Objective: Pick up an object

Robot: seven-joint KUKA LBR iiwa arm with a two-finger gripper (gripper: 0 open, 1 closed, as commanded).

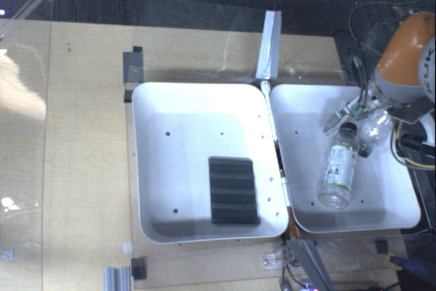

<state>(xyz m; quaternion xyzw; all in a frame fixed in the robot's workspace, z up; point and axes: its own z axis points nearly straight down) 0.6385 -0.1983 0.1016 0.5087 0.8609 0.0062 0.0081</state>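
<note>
A clear plastic bottle (pixel 337 174) with a black cap and a pale label lies on its side in the right bin (pixel 300 146), cap pointing toward the back. My gripper (pixel 355 120) hangs low over the back right part of that bin, right at the bottle's cap end. Whether it touches the cap is unclear from this angle. The arm's orange band (pixel 407 51) sits above it at the right edge. A black ribbed rectangular block (pixel 233 190) lies flat in the left bin (pixel 170 119), toward its front right.
A metal divider post (pixel 269 44) stands at the back between the two bins. Cables (pixel 409 146) hang beside the right bin's right wall. A clear panel (pixel 27 24) borders the bench on the left.
</note>
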